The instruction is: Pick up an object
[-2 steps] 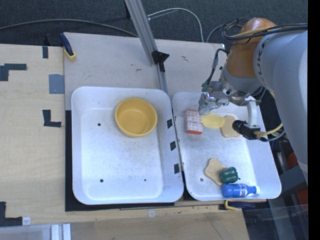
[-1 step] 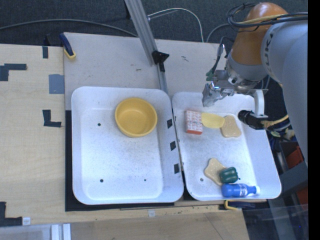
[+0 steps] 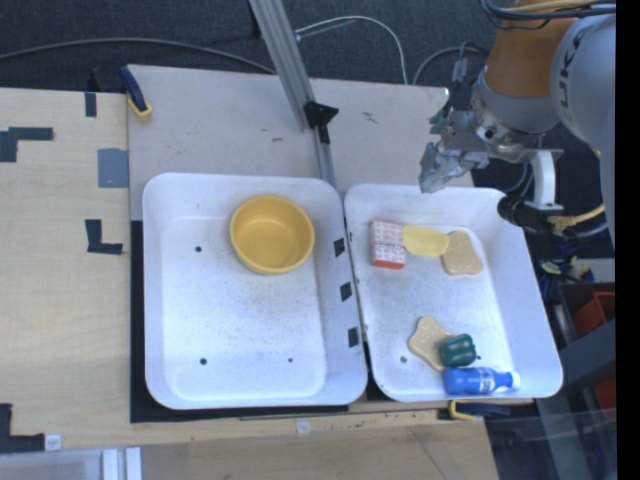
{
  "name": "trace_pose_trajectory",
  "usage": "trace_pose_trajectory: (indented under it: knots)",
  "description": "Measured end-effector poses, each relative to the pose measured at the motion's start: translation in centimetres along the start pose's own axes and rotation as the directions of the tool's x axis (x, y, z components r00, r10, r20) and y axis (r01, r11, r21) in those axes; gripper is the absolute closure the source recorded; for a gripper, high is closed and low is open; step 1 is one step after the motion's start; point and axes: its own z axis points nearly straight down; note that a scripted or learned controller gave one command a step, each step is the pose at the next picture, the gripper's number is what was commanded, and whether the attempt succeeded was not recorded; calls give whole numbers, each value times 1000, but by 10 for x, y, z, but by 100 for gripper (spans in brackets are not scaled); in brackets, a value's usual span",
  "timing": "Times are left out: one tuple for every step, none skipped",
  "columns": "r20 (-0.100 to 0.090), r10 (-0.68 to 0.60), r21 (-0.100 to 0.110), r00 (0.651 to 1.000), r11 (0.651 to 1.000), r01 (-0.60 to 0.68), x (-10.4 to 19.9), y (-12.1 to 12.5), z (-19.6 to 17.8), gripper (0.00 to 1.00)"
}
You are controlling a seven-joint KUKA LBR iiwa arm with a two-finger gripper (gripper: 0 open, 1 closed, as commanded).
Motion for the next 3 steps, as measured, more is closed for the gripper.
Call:
trace_pose_trajectory:
  knots:
    - [-2,-4,8,1000,1000,4,56,-20,3,100]
    - [-2,-5,9,1000,1000,5,117,-26,17,100]
    - [-1,-4,9,1000,1000,4,164,-30,28,100]
